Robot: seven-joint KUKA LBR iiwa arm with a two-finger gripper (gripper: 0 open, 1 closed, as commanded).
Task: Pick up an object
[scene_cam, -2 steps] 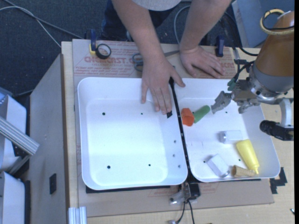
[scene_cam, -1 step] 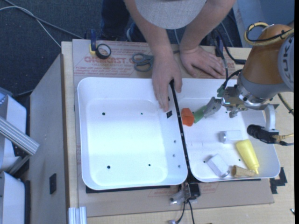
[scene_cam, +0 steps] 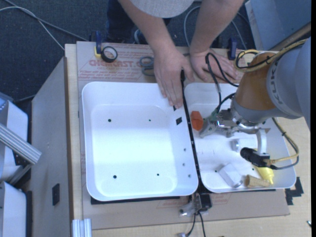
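Observation:
My gripper (scene_cam: 211, 124) hangs over the left part of the right bin (scene_cam: 281, 147), under the grey arm with its orange band. An orange object (scene_cam: 196, 121) lies just to the gripper's left, close to the wall between the bins; whether the two touch is unclear. Further objects rest in the right bin's front: a pale grey block (scene_cam: 228, 173), a tan piece (scene_cam: 256, 182) beside a yellow piece (scene_cam: 266, 174), and a small grey item (scene_cam: 235, 144).
A person leans over the bench from the far side. One hand (scene_cam: 169, 83) rests on the rim between the bins, the other (scene_cam: 213, 66) behind the right bin. The left bin (scene_cam: 98, 132) is white. Tape rolls (scene_cam: 109, 54) lie on the board behind.

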